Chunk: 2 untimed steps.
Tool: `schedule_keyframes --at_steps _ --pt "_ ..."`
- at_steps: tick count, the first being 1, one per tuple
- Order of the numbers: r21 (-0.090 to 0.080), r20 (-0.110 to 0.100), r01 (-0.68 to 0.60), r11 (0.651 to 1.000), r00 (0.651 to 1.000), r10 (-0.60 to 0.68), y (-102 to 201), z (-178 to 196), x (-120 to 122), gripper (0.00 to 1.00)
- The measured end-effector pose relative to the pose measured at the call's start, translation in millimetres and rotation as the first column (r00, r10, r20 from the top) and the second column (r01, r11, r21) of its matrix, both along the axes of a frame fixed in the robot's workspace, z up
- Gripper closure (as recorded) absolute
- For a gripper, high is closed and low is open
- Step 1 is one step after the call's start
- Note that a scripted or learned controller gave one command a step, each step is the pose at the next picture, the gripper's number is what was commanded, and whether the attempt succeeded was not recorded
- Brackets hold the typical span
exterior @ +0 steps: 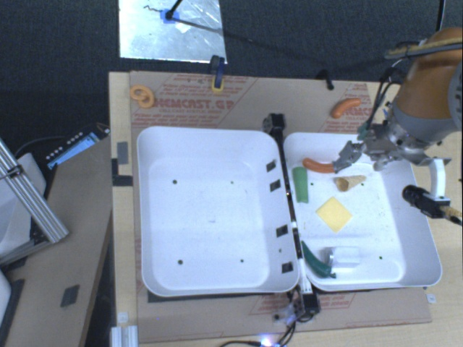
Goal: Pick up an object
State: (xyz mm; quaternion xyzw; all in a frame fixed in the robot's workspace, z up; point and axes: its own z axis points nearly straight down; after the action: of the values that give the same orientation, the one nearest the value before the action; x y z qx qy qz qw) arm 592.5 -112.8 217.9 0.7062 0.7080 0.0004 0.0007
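The right bin holds an orange sausage, a green cylinder, a tan cone, a yellow flat square, a clear cup lying on its side and a dark green piece. My gripper hangs over the back of this bin, just right of the sausage's end and above the tan cone. I see nothing held in it.
The left bin lies beside the right one, with a black hinge strip between them. On the cardboard behind sit another orange sausage, a tan ring and a yellow clamp. A black fitting hangs over the right bin's edge.
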Motion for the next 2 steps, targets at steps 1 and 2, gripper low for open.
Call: schedule_keyframes --at_steps 1,2 --pt "0.005 -0.016 0.004 1.0 1.0 -0.004 16.5 -80.9 -112.2 0.0" --pt "-0.002 0.003 0.003 1.0 1.0 -0.003 -38.2 -135.4 -47.0 0.0"
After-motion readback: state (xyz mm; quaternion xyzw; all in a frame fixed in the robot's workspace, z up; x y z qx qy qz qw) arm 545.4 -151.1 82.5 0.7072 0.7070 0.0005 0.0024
